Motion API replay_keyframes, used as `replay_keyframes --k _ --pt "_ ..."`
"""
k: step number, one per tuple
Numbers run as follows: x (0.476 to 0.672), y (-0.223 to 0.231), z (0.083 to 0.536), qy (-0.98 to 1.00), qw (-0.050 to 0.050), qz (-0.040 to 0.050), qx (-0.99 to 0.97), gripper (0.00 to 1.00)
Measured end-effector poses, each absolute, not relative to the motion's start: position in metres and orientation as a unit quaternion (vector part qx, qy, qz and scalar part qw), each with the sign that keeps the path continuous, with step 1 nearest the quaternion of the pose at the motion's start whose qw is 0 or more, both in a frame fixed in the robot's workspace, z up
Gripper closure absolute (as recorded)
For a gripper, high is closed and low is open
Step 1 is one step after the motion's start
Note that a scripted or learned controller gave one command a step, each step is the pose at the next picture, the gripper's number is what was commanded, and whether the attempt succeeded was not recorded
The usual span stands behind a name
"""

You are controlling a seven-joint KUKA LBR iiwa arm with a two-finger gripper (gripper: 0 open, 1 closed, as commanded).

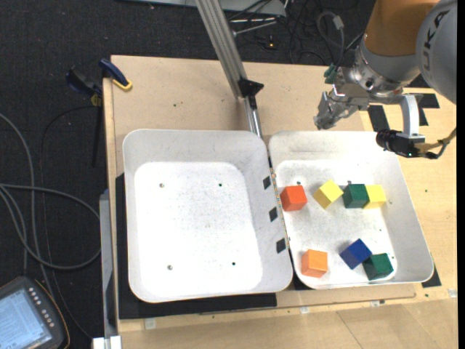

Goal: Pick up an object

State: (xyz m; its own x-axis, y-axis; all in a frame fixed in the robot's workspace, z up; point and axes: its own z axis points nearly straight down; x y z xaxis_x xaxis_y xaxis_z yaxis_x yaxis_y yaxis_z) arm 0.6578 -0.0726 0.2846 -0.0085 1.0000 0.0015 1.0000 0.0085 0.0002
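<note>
Orange blocks [293,197]: two. Yellow blocks [328,193]: two. Green blocks [355,195]: two. One blue block [355,253]. All small cubes in the right bin [407,195], lower right. The pincer [328,116] hangs above, grip unclear.

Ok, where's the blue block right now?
The blue block lies in the right bin, near its front edge, touching a green block on its right, with an orange block to its left.
</note>
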Motion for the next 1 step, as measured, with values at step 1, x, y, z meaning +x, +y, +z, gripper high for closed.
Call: replay_keyframes --k 1 --pt "0.6563 -0.0176 0.278 -0.71 0.001 -0.0001 -0.704 1.0"
